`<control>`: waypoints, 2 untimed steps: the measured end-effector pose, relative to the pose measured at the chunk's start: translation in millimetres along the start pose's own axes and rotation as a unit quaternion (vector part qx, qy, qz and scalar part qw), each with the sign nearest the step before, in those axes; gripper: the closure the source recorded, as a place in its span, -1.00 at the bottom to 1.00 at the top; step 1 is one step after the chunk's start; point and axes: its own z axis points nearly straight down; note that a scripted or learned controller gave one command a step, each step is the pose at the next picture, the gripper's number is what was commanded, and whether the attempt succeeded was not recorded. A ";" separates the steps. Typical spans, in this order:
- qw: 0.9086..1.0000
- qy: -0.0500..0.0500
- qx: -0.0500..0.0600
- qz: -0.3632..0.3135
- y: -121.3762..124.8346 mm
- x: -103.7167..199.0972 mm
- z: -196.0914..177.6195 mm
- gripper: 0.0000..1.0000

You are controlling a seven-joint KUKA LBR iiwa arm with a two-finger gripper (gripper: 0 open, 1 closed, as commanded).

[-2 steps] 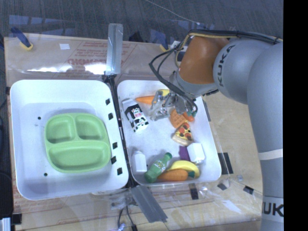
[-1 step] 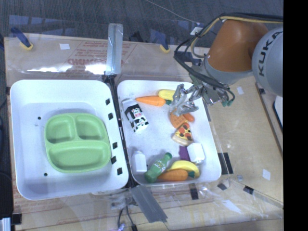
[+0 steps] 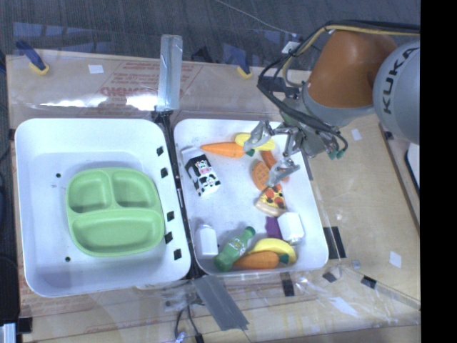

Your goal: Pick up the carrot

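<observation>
The carrot (image 3: 223,149), orange with a green top at its right end, lies on its side near the back of the right bin (image 3: 235,213). My gripper (image 3: 272,152) hangs over the bin's back right part, just right of the carrot's green end. It is open, one metal finger near a yellow toy (image 3: 261,142) and the other further forward. Nothing is held between them. A ridged orange toy food (image 3: 260,175) lies under the gripper.
The right bin also holds a cow-print carton (image 3: 203,175), a pizza slice (image 3: 271,202), a white cup (image 3: 290,227), a banana (image 3: 273,246), a green bottle (image 3: 235,249) and an orange piece (image 3: 257,261) along the front. A green divided plate (image 3: 113,213) sits in the left bin (image 3: 28,148).
</observation>
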 end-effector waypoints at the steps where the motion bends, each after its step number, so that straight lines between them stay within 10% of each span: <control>1: 0.998 0.005 -0.004 0.059 -20.8 -28.2 96.3 -1.00; 2: 0.991 0.002 -0.002 0.136 23.0 -56.1 114.9 -1.00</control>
